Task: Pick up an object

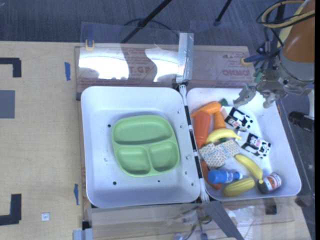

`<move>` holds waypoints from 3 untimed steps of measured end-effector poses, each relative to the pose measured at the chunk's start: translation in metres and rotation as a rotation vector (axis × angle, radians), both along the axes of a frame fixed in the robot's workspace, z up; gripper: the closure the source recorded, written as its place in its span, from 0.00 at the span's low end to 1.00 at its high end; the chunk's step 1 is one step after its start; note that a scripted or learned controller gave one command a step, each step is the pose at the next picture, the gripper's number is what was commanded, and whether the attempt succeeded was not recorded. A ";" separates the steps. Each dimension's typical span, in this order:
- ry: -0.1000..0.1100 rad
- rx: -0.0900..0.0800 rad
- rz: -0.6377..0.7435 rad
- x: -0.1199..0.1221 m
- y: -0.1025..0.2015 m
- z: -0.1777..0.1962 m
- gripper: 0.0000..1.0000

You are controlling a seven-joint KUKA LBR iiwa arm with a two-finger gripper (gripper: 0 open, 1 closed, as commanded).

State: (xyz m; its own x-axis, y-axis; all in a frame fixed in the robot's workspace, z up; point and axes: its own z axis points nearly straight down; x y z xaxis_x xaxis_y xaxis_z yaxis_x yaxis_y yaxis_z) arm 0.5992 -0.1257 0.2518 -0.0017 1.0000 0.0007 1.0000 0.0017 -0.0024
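One fixed camera above the bench (40,134) — looking down at a slant on both white bins (95,104)

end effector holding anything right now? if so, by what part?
Nothing held. The end effector hangs with fingers apart above the far end of the right bin, with only white bin floor between them. The toys lie nearer.

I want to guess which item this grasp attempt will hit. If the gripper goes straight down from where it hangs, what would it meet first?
Probably the black-and-white patterned toy just below the gripper, or the bare floor of the right bin beside it; the slanted view leaves depth unclear.
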 end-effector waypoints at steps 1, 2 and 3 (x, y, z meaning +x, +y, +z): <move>0.000 0.000 -0.030 0.015 0.008 -0.062 0.00; -0.003 -0.002 -0.135 0.037 0.032 -0.006 0.00; 0.001 0.001 0.097 0.010 0.034 -0.105 0.00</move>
